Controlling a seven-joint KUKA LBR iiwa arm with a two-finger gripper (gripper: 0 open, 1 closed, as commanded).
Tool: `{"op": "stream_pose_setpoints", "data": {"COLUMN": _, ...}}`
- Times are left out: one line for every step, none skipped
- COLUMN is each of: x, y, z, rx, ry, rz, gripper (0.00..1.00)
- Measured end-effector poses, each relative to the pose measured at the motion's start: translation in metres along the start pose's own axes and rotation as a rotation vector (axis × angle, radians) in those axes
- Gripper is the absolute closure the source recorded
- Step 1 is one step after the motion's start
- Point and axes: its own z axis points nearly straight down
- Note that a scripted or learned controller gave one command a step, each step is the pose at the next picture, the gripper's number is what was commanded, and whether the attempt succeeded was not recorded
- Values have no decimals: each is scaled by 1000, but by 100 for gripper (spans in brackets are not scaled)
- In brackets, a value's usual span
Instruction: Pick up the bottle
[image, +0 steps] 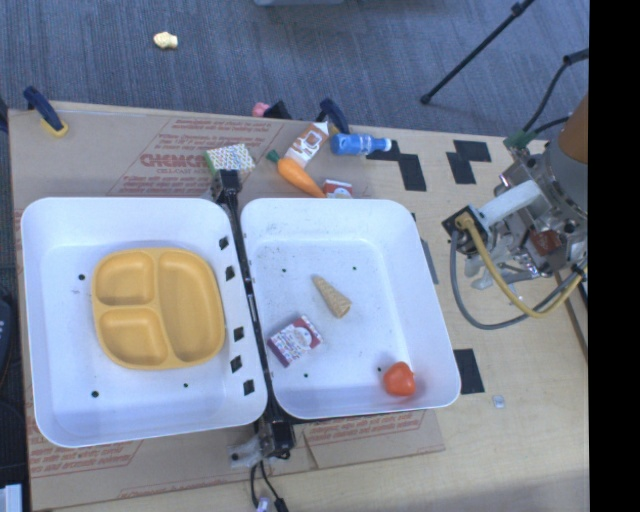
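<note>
Lying beyond the right bin (425, 300) rim, the bottle (358, 145) has clear bench beside it.

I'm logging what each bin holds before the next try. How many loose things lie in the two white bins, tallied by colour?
Yellow: 1, the yellow three-part plastic plate
Tan: 1, the tan ice-cream cone
Red and white: 1, the small red-and-white printed packet
Orange-red: 1, the round orange-red toy fruit
Total: 4

Bottle (359, 145) behind right bin (425, 300)
</note>
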Motion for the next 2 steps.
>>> {"op": "stream_pose_setpoints", "data": {"x": 58, "y": -9, "z": 153, "rx": 5, "ry": -5, "rz": -68, "gripper": 100}}
{"op": "stream_pose_setpoints", "data": {"x": 17, "y": 9, "z": 279, "rx": 5, "ry": -4, "rz": -51, "gripper": 100}}
